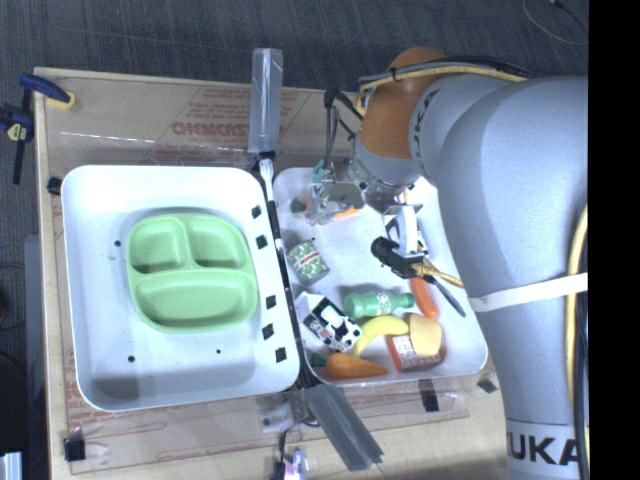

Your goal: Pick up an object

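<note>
I have the grey arm [500,218] reaching in from 3 o'clock. Its gripper [325,200] is low over the right-hand shallow white plastic bin [345,253], at that bin's 11 o'clock corner. From this angle I cannot tell whether it is spread or closed on anything. A small orange scrap [346,211] lies just beside it at its 4 o'clock; touching or apart, I cannot say.

Everything I could pick lies in that right bin. A small green-and-white printed packet [307,259] sits near the bin's 9 o'clock wall, apart from the rest. The other things crowd the 6 o'clock end. A green plastic bottle [375,300] lies on its side, and a yellow banana [372,334] curves just below it. At the 7 o'clock corner there is a black-and-white patterned box [333,323], and a long orange carrot [355,366] lies along the bottom wall. An orange-yellow block with a red label [415,343] is at 5 o'clock, with a slim orange-red carrot [424,296] just above it.

The left-hand shallow white plastic bin [100,268] holds a pale green divided plastic tray [190,268] at its centre.
</note>
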Controlling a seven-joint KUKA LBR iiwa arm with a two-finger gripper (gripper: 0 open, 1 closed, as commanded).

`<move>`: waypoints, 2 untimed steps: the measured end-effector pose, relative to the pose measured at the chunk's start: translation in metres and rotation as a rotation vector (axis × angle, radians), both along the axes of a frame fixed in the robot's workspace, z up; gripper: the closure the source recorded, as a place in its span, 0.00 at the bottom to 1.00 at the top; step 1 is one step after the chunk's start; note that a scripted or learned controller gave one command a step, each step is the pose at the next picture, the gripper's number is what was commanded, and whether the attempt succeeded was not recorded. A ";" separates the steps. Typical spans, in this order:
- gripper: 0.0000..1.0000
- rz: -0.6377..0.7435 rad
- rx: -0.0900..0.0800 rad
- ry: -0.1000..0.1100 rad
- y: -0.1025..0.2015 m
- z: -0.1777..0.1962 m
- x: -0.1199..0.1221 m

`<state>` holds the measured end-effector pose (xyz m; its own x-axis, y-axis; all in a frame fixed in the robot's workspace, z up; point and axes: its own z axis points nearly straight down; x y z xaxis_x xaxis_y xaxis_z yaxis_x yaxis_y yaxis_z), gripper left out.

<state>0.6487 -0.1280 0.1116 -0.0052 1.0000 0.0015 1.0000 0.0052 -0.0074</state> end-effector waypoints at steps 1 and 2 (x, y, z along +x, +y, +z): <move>0.00 0.000 0.000 0.000 0.000 0.000 0.000; 0.00 -0.009 -0.001 -0.005 -0.021 -0.019 0.008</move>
